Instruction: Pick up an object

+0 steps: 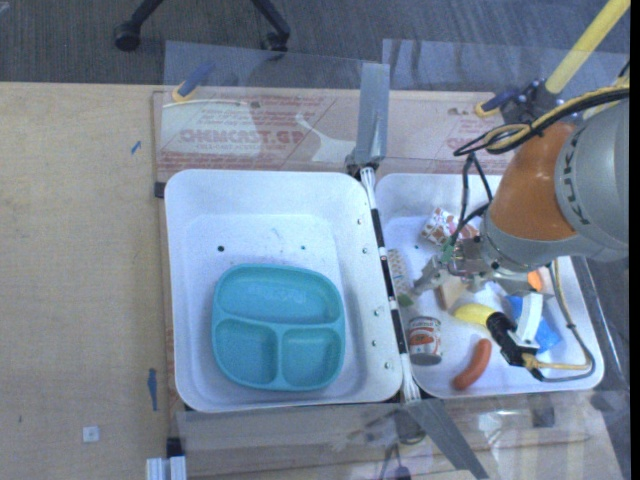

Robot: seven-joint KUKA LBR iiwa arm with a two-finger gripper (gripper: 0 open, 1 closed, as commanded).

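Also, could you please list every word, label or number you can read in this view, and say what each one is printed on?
"KU", the start of a larger word cut off at the picture's edge: on the grey arm.
Faint red lettering, too washed out to read with confidence: on the cardboard sheet behind the bins.
Label print, too small to read: on the small can in the right bin.
Print, too blurred to read: on the crumpled packet.
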